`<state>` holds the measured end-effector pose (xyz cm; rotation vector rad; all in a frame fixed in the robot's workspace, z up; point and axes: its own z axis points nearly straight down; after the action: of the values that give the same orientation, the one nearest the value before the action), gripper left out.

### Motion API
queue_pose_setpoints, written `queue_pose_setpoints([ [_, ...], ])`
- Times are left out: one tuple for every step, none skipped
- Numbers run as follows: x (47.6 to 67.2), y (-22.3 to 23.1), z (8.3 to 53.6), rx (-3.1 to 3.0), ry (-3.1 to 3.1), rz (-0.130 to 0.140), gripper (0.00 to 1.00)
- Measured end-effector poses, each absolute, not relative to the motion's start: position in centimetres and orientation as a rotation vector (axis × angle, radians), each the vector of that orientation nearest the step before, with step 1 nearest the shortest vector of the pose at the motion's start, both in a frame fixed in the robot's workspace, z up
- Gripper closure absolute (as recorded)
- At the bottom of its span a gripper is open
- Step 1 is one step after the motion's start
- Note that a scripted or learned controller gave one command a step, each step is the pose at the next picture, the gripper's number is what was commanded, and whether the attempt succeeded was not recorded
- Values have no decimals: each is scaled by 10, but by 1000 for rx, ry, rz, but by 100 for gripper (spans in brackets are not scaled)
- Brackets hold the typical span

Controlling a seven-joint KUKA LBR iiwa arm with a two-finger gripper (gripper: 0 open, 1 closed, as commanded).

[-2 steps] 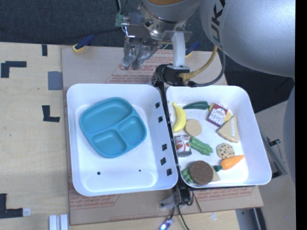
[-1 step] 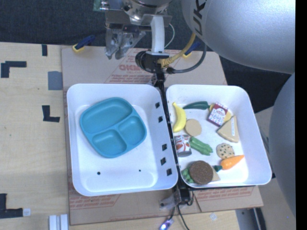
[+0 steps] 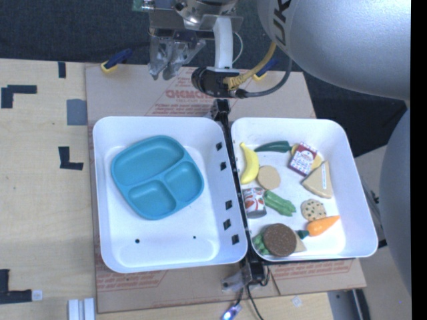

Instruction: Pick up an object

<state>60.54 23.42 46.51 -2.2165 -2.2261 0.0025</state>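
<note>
Loomed over the worktop's [image 3: 40, 179] far edge, well clear of both bins: arm [image 3: 333, 25]. Held a blue tray [image 3: 157, 177] with bare floor along its near edge: left bin [image 3: 107, 245]. Crowded, little free floor: right bin [image 3: 353, 172], with banana [image 3: 249, 164], burger [image 3: 279, 240], can [image 3: 254, 202], carrot [image 3: 323, 225]. Hung above cardboard, gripping nothing; open or closed, cannot tell: pincer [image 3: 168, 64].
</note>
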Motion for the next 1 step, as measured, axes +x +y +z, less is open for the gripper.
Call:
queue_pose_setpoints([
  [605,235,475,-2215,-2228,5,100],
])
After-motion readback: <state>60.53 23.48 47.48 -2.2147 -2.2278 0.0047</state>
